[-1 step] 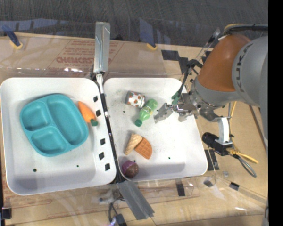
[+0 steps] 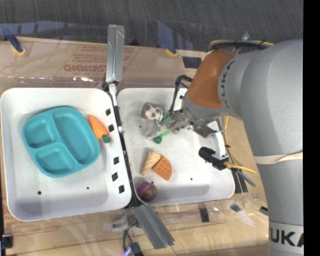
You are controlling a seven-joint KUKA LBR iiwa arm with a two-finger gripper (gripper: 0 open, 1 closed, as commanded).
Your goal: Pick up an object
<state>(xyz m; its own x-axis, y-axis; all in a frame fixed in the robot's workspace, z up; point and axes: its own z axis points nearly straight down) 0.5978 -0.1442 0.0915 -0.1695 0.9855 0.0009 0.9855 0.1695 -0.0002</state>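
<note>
Hand maybe touching green obj

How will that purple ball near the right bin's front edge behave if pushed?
The purple ball looks round, so it would probably roll. It sits against the right bin's front wall, which may stop it. It's small, likely light.

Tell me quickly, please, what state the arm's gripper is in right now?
Two-finger gripper: low in the right white bin, beside a small patterned cup and a green-tipped item; open or closed cannot be told.
</note>
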